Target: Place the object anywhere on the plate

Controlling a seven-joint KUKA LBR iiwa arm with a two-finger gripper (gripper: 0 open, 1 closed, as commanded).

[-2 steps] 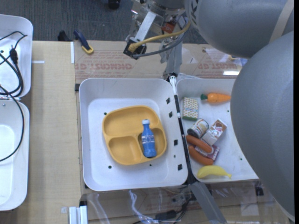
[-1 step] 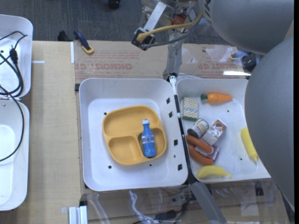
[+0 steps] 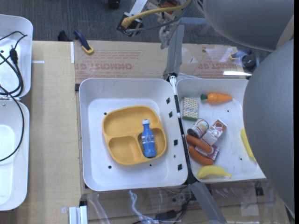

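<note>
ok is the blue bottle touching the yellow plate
Touching. The camera view shows the blue bottle lying on the yellow plate, across the ridge between its compartments, no gap visible.

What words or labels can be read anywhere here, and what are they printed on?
"CHEMCAST GP", in red, mirrored and upside down, on the brown cardboard sheet behind the bins.
Blue bottle on the yellow plate: label too small to read.
Can, small carton and cracker box: print too blurred to read.
</note>
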